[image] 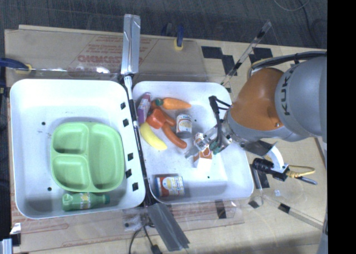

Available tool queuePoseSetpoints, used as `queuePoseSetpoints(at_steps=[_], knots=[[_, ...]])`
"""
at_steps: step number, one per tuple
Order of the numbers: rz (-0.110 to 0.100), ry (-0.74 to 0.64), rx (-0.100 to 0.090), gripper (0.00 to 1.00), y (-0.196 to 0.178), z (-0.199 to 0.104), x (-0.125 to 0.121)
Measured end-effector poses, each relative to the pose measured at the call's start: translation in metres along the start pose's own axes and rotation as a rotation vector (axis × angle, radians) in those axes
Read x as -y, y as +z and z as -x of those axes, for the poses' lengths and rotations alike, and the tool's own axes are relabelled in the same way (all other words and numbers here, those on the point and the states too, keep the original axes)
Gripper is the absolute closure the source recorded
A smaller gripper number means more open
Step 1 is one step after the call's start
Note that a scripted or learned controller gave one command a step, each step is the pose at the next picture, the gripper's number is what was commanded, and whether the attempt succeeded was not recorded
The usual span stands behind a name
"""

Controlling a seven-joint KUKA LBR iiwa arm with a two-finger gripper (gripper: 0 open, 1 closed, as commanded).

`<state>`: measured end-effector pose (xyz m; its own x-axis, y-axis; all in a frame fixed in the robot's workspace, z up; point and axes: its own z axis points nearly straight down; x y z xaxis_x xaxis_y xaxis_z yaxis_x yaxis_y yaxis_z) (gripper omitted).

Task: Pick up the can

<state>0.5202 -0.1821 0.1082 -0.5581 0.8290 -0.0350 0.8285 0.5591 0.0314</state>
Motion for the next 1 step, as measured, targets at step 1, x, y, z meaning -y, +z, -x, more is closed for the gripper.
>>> queuePoseSetpoints(at_steps=[1], knots=[[-0.030, 0.036, -0.032, 0.00, 0.0176, 0.0318, -0.0593]])
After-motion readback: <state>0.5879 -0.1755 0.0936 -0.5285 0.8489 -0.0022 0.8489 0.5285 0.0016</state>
